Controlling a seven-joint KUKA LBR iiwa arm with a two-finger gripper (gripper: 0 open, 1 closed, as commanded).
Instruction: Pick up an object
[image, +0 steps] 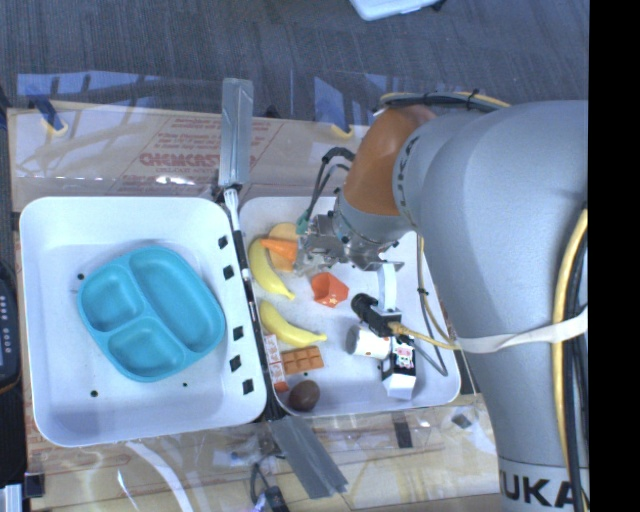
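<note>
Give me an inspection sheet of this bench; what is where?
surface: bench bears a left bin and a right bin, both white.
job's things: upper banana, lower banana, orange block and brown ball in right bin.
clutter: blue plate in left bin.
gripper: gripper above right bin, beside upper banana.
cables: black loops at the wrist.
surroundings: dark floor beyond the bench.

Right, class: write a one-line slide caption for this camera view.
KUKA gripper above the right bin near two bananas; blue divided plate in the left bin.
</note>
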